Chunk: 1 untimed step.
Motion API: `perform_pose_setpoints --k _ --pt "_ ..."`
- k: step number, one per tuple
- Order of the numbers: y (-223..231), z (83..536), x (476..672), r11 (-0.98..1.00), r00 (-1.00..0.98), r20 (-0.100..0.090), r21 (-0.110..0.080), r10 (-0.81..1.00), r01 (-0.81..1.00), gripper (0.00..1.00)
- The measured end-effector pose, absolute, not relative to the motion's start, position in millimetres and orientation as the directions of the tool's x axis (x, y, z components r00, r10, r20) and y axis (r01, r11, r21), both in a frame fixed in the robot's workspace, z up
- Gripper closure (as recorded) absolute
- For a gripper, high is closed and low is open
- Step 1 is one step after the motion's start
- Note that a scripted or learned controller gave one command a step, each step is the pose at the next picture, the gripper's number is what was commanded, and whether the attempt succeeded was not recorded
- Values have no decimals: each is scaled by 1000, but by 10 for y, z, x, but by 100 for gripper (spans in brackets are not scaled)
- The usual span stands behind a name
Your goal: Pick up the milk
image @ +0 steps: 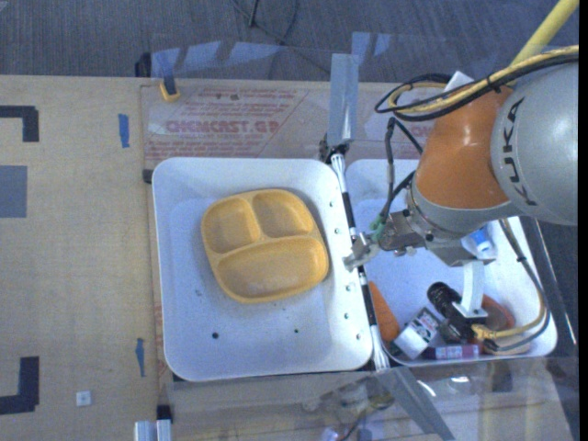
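Note:
A small blue and white pack (480, 243), which looks like the milk, peeks out from under the arm near the right wall of the right bin (542, 333). Most of it is hidden by the orange wrist. My gripper (390, 235) hangs low over the left part of the right bin, close to the divider between the bins and well left of the pack. Nothing shows held in it.
An orange carrot (381, 310), a dark bottle with a white cap (412, 338), a pink and purple thing (455, 350) and a brown thing (501, 310) lie along the right bin's front. The left bin (184, 329) holds a yellow divided plate (265, 243).

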State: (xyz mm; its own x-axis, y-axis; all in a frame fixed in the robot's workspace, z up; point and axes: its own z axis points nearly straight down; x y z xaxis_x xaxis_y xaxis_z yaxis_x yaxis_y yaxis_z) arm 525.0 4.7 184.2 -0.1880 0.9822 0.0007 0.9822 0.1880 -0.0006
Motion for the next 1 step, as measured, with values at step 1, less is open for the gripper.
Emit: perform_pose_setpoints --k 1 --pt "-457 1842 4792 257 -257 1 -1 966 966 0"
